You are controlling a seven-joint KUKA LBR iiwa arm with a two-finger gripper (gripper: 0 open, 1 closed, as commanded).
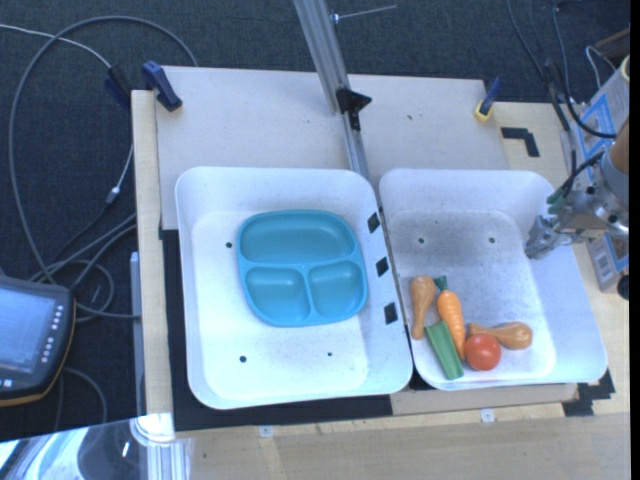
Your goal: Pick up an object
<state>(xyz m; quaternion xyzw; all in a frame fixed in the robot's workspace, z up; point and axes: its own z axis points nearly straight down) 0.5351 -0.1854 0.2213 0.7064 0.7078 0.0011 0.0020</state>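
Observation:
The right bin (470, 183) holds a cluster of toy food near its front edge. An orange carrot (451, 315) lies beside a tan piece (422, 301) and a green cucumber (443, 349). A red tomato (482, 352) sits against a tan-orange squash (511, 335). My gripper (546, 234) hangs over the right bin's right wall, up and to the right of the food and well apart from it. Nothing shows in its grasp.
The left bin (205, 268) holds a blue divided plate (300, 266). A metal pole (330, 58) slants down to the gap between the bins. Blue clamps (160, 83) sit at the bench's back corners. A tablet (30, 338) and cables lie on the floor at the left.

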